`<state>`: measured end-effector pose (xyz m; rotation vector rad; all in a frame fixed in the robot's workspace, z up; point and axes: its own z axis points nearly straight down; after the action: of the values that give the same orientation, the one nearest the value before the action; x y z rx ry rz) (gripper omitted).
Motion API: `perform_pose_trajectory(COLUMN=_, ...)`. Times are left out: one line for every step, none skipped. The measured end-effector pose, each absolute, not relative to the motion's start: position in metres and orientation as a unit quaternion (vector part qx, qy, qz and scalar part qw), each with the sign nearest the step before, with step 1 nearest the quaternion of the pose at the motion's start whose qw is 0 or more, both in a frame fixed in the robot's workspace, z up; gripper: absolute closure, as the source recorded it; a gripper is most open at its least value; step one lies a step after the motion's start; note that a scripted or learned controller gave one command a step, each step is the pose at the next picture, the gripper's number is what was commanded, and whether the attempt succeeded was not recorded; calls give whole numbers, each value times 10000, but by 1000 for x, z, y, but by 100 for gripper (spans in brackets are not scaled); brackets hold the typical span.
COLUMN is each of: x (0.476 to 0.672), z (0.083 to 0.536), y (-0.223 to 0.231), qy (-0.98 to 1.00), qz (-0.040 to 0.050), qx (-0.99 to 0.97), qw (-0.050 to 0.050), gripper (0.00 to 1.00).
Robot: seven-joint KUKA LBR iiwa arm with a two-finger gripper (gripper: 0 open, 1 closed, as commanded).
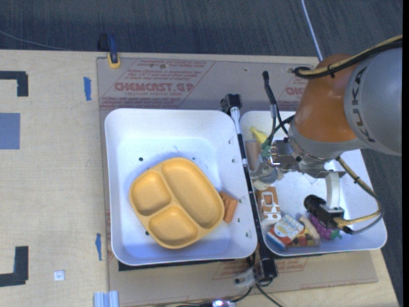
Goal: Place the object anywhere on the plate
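Note:
A yellow plate (176, 201) with three compartments lies in the left bin (128, 130), and nothing rests on it. A small orange block (229, 207) sits just off the plate's right edge, on the bin floor. My gripper (270, 160) reaches down over the left side of the right bin (364, 235), largely hidden under the grey and orange wrist. Below it, along that bin's left wall, lie a yellow piece (258, 135) and a tan piece (252, 152). Nothing can be seen in its grip.
In the near part of the right bin are an orange and white carton (270, 204), a colourful packet (288, 228) and a purple item (327, 230). A black clamp (230, 102) stands at the far end of the wall between the bins.

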<state>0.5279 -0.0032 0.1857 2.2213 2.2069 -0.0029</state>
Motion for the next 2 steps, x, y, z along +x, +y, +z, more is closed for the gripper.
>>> perform_pose_trajectory(x=511, z=196, y=41, qy=7064, qz=-6, qx=7078, qw=1, gripper=100)
perform_pose_trajectory(x=580, z=282, y=-10, qy=7069, qz=7, qx=7073, qw=14, gripper=100)
